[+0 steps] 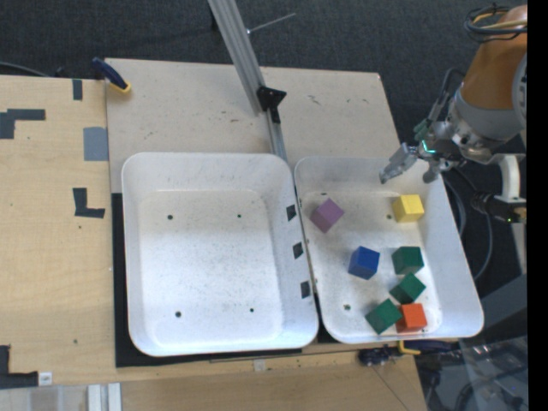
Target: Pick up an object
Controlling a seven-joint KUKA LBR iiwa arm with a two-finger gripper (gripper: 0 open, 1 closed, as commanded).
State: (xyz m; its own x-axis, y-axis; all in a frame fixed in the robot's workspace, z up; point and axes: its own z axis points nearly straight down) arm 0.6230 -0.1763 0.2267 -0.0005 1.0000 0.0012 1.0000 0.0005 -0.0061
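In the right bin point(347, 182) lie several small blocks: a purple cube point(325, 214), a yellow cube point(408, 207), a blue cube point(364, 262), three green blocks point(408, 259) point(409, 288) point(384, 317) and an orange block point(413, 317). My gripper point(409, 172) hangs over the bin's far right corner, just beyond the yellow cube. It is open, fingers spread apart, with nothing between them. The grey arm with its orange band point(497, 58) comes in from the upper right.
The left bin point(205, 247) sits beside the right one, their rims touching. A slanted metal rail point(244, 58) runs from the top down to the gap between the bins. A blue and yellow clamp point(111, 74) lies at the bench's far left.
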